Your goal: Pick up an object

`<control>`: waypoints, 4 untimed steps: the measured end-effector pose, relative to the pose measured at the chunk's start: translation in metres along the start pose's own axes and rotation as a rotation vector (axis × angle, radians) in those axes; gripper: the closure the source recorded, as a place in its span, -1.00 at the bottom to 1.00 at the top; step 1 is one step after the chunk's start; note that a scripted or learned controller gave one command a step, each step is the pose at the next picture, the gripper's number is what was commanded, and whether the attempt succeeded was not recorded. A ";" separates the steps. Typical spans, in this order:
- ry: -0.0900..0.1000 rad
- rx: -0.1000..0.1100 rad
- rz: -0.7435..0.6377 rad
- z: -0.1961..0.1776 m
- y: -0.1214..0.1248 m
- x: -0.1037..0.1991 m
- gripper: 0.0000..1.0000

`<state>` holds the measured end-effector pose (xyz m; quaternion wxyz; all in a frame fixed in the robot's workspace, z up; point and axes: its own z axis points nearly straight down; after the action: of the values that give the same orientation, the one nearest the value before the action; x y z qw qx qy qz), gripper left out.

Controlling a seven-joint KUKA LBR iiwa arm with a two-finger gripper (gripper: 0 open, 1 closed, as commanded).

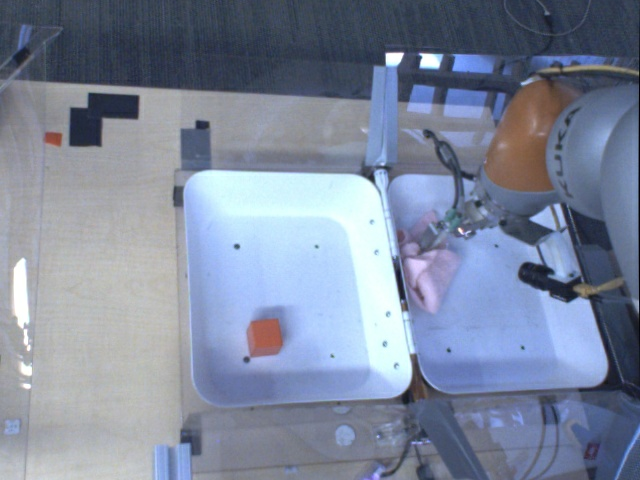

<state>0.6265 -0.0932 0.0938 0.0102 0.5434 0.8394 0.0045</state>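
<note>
A pink soft object lies in the right bin, against its left wall. My gripper hangs right over the pink object's upper end, reaching in from the right below the orange wrist band. Its tips are at the object, and whether anything sits between them is unclear. An orange cube rests on the floor of the left bin, near its front left.
The grey arm body covers the right bin's back right corner. A black cable connector hangs over the right bin's right side. Black and orange markers sit on the bench at the far left.
</note>
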 end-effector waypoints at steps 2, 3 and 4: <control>0.004 0.008 0.331 0.004 0.035 -0.035 -1.00; 0.025 0.022 0.231 0.006 -0.002 -0.113 -1.00; 0.025 0.022 0.231 0.006 -0.002 -0.113 -1.00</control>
<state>0.6710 -0.1968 0.0888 -0.0066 0.6363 0.7714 0.0032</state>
